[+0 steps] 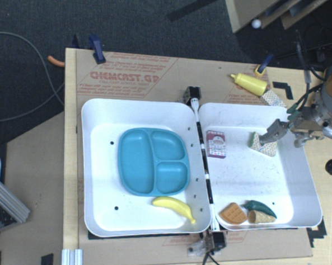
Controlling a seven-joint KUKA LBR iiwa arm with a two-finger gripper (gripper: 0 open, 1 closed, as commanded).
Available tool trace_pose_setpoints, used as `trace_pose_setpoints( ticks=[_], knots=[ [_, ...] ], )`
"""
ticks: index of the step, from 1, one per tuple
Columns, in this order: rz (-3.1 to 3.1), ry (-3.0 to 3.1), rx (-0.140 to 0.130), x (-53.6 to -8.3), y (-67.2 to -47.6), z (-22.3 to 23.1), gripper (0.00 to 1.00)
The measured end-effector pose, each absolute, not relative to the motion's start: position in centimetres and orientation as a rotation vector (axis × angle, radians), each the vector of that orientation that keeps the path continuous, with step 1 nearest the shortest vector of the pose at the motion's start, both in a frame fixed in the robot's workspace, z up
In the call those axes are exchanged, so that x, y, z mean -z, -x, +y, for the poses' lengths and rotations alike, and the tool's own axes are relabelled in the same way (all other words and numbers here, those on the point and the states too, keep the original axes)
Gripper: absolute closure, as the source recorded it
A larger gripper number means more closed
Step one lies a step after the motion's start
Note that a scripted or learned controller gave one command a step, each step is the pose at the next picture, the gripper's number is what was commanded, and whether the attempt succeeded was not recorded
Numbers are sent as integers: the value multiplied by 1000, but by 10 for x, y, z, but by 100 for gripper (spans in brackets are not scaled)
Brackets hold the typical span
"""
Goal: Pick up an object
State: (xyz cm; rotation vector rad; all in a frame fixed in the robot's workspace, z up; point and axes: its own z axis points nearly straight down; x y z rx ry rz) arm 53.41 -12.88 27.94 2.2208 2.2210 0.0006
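My gripper [285, 137] hangs over the upper right part of the right bin [297, 182], open. Its left finger [275, 131] sits at the top edge of a small patterned square pad [263, 144] lying on the bin floor; nothing is between the fingers. A maroon card-like packet [216, 144] lies near the bin's left wall. At the bin's front edge sit an orange waffle-like piece [233, 213], a dark green item [260, 207] and a tan piece [264, 217]. The left bin [97, 153] holds a blue divided plate [153, 160] and a yellow banana [175, 207].
A yellow bottle [250, 82] lies on the cardboard bench top behind the right bin. A black clamp [192, 94] sits at the far end of the divider between the bins. The arm and its cables come in from the right edge.
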Motion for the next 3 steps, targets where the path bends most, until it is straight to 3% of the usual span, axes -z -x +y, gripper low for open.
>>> trace_pose_setpoints(
  ticks=[1,2,3],
  knots=[
    [2223,-2223,2,-158,-579,-109,0],
    [2220,-2223,1,-101,-617,-147,0],
    [2217,-2214,-7,-90,-668,-167,0]
  ],
)
